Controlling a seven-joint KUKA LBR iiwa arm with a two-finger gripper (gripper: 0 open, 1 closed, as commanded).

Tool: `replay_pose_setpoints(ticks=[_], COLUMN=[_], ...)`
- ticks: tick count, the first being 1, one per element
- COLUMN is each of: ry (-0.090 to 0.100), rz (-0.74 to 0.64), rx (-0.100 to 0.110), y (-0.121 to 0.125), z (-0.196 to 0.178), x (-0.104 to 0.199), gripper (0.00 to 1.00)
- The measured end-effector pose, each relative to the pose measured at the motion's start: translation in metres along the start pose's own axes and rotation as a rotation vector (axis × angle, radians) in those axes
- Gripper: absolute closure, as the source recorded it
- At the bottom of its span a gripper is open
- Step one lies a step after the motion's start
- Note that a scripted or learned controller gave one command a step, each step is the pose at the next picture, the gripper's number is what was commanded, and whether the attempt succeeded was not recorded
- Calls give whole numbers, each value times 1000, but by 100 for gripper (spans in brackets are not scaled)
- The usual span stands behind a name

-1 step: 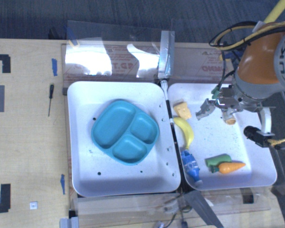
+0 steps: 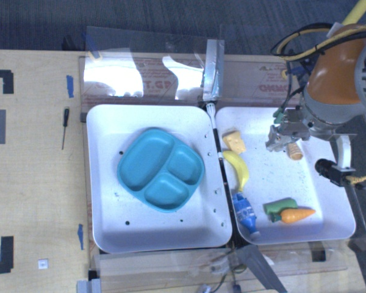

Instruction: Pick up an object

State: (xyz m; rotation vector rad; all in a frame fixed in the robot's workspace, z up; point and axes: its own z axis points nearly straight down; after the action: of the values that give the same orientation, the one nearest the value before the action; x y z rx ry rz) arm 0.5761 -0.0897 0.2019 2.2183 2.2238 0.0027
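My gripper (image 2: 284,138) hangs over the back part of the right bin (image 2: 329,224), under the grey and orange arm (image 2: 334,78). A small tan cork-like piece (image 2: 294,152) lies just to its right and below it, very close; whether they touch is unclear. A pale yellow wedge (image 2: 234,141) and a banana (image 2: 238,169) lie along the bin's left wall. Further forward are a blue crumpled item (image 2: 245,213), a green piece (image 2: 277,206) and an orange carrot (image 2: 296,214).
The left bin (image 2: 104,127) holds a blue divided plate (image 2: 161,169). A metal divider (image 2: 212,72) stands behind where the bins meet. Black and yellow cables (image 2: 305,38) loop above the arm. A screwdriver (image 2: 65,125) lies on the bench at left.
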Motion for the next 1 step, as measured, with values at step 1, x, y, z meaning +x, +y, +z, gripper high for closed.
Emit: replay_pose_setpoints(ticks=[1], ry=[0], rz=[0], rx=[1], y=[0], z=[1], x=[0], gripper=[0])
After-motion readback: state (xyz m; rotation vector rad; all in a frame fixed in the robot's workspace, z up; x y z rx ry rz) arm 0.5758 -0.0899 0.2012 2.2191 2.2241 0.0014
